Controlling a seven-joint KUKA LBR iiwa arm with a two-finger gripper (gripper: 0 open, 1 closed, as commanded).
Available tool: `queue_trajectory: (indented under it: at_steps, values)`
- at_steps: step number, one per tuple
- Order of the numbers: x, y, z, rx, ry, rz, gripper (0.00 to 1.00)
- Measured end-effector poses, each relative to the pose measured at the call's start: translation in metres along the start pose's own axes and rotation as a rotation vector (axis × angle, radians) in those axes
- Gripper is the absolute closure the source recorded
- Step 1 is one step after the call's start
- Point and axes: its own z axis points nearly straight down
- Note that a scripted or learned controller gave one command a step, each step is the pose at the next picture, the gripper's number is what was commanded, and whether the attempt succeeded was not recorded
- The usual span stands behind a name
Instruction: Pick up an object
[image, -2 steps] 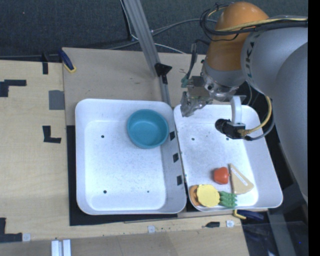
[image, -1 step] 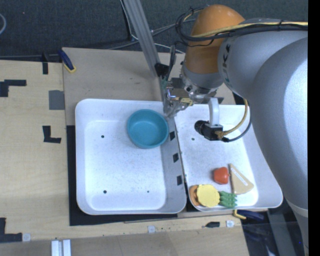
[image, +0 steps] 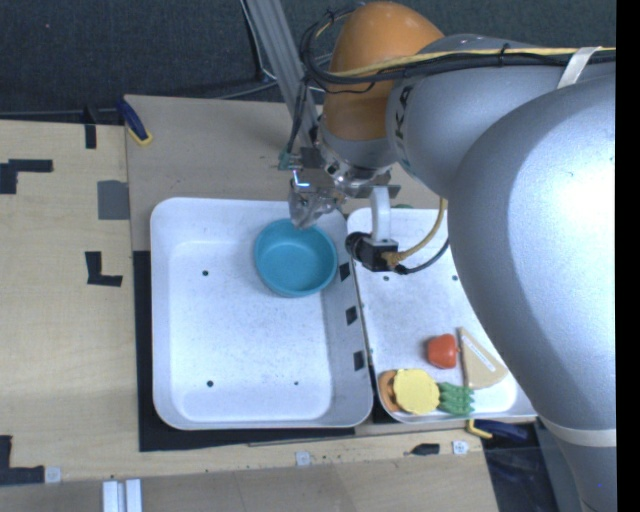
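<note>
Two shallow white bins sit side by side on the bench. The left bin (image: 200, 330) holds one thing, a blue bowl (image: 294, 260), upright, up in the bin's far right corner near the divider between the bins. The gripper (image: 308, 212) hangs right at the bowl's far rim, tips touching or just above that rim; cannot tell which, and cannot tell how its jaws stand since the wrist hardware crowds them. Nothing is seen between them. The grey arm (image: 520, 200) with its orange band (image: 375, 60) comes in from the right and covers much of the right bin (image: 400, 310). Well off from the gripper, in the right bin's near corner: a red tomato-like toy (image: 441, 350), a tan wedge-shaped piece (image: 481, 365) just beside it, a yellow round toy (image: 414, 390) on the near wall, and a small green toy (image: 457, 399) touching the yellow one.
</note>
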Motion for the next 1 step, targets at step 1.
queue_trajectory:
  at_steps: [1]
  values:
    - [-0.0023, 0.0002, -0.0009, -0.001, -0.001, 0.003, 0.0]
